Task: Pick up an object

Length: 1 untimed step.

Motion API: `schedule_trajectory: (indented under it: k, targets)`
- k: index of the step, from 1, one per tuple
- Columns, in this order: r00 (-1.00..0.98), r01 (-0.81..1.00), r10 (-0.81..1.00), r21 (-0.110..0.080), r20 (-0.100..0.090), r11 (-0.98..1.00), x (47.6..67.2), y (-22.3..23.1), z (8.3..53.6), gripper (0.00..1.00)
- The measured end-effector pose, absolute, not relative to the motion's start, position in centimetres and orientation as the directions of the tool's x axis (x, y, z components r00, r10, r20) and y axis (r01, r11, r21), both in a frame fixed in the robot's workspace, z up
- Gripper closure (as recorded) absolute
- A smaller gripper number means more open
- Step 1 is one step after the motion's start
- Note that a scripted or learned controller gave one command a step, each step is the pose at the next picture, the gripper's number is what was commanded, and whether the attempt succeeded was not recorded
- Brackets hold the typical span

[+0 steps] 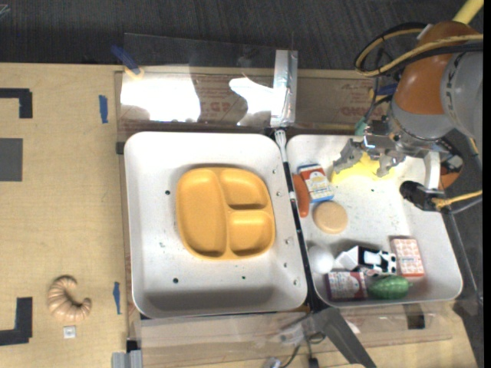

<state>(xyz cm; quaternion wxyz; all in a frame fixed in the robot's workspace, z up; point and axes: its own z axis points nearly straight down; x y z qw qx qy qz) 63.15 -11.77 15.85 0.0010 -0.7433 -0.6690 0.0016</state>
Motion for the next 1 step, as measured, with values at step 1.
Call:
schedule_trajectory:
  k: [1]
  targets:
    - [0.227,0.974,0.974,0.008,0.001,-0.227,65.06,-15.63,9.89,0.00]
